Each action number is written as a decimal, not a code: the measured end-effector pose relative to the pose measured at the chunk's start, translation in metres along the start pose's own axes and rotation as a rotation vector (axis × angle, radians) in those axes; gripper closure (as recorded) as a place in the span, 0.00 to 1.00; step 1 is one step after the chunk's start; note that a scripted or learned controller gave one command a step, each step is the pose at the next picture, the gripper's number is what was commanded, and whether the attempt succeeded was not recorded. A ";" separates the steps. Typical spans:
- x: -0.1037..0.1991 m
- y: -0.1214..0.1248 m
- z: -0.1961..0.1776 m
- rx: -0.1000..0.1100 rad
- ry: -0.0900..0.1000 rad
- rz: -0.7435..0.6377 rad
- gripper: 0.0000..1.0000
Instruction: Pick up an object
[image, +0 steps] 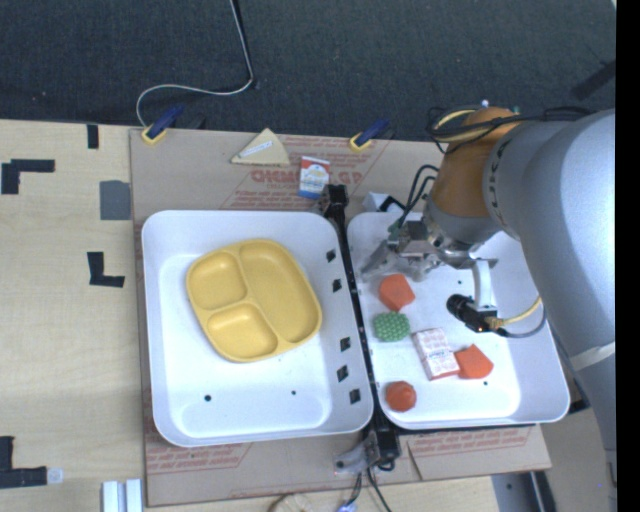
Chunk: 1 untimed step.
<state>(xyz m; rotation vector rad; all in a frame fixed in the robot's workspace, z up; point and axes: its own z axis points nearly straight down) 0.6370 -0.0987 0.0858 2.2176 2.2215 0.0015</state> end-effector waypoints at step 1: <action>0.001 0.000 -0.010 0.000 0.001 -0.001 1.00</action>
